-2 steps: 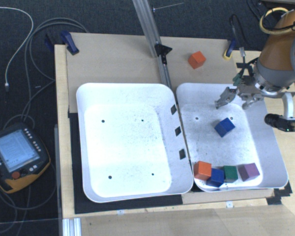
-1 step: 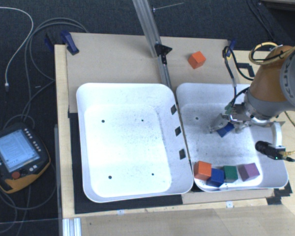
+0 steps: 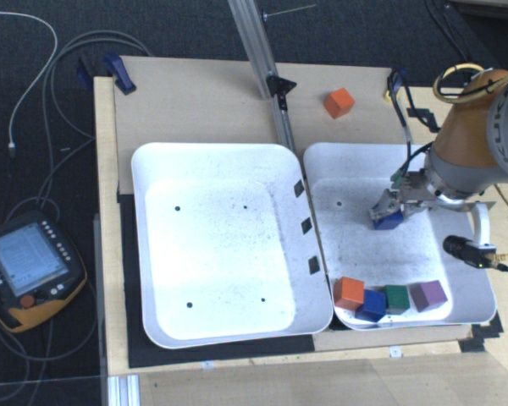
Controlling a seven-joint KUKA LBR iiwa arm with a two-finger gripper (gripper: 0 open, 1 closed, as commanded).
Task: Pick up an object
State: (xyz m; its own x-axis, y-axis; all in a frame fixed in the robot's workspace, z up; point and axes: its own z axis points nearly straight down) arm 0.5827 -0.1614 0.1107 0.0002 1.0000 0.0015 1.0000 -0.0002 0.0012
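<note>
A small blue block (image 3: 389,220) sits at my fingertips in the middle of the right bin (image 3: 356,163), its top partly hidden under my gripper (image 3: 388,210); I cannot tell whether it rests on the floor or hangs clear of it. Along that bin's near edge lie four more blocks in a row: an orange one (image 3: 349,293), a blue one (image 3: 372,304) tilted just beside it, a green one (image 3: 396,298), and a purple one (image 3: 428,294). Another orange block (image 3: 339,102) lies on the bench beyond the bins.
</note>
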